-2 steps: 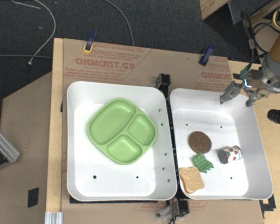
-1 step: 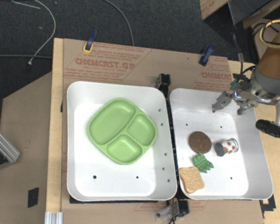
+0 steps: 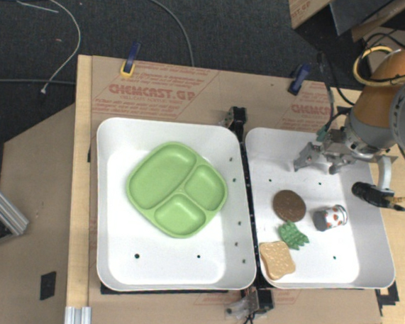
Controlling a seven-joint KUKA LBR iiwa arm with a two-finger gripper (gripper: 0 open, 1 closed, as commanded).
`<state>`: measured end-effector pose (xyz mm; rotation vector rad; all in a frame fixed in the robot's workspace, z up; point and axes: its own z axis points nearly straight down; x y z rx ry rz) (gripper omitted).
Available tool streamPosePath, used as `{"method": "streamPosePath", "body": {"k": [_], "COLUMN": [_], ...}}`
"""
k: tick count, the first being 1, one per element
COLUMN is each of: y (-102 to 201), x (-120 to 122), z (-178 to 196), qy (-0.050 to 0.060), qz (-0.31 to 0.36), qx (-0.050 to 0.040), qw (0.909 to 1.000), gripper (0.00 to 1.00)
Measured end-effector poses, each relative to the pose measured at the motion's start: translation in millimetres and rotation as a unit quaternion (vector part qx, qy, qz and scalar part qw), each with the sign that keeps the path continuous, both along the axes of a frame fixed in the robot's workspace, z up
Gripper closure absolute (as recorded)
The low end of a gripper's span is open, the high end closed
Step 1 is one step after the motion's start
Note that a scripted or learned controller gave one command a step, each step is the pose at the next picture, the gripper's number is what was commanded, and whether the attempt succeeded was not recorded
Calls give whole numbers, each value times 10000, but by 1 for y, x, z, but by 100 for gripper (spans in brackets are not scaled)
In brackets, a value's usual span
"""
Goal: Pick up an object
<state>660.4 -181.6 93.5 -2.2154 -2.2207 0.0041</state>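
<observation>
My gripper (image 3: 318, 164) hangs over the far part of the right bin (image 3: 370, 270), its two fingers spread open with nothing between them. Closer to the camera in that bin lie a brown round patty (image 3: 289, 205), a small grey and white can-like object with red marks (image 3: 330, 218), a green leafy piece (image 3: 293, 235) and a slice of toast (image 3: 277, 260). The gripper stands apart from all of them, a little beyond the patty.
The left bin (image 3: 108, 255) holds a green divided plate (image 3: 177, 189) near its middle. A raised rim runs between the two bins. Cardboard lies under both bins, with blue clamps at its far edge.
</observation>
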Motion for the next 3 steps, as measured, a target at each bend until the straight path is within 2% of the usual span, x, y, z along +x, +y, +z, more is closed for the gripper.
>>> {"method": "streamPosePath", "body": {"k": [1,3], "y": [0,7], "x": [2,-2], "z": [16,110], "qy": [-37,-62], "qz": [3,-3], "qx": [-8,-14], "qw": [10000,10000], "gripper": [100,100]}}
